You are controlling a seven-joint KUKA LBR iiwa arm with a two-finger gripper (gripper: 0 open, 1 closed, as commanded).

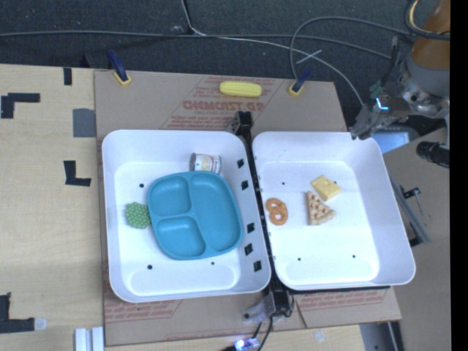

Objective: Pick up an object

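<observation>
plate [194,217] left bin [117,152], pretzel [277,210] right bin [365,262]

Left bin [117,159]: divided plate [194,216] centre, can [205,163] above it, small lump [137,214], perhaps a vegetable, touching plate's left. Right bin [380,269]: pretzel [276,210], pizza slice [318,210], wedge [325,188] upper right.

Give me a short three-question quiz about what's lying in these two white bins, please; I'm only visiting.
1. True or false: the blue plastic divided plate lies in the right white bin.
2. Which item lies nearest the brown pretzel? A) yellow cheese wedge B) pizza slice C) small tin can
3. Fill in: the green bumpy ball touches the plate's ____ edge in the view.

Key: 1 false, it lies in the left white bin; 2 B; 3 left.
</observation>
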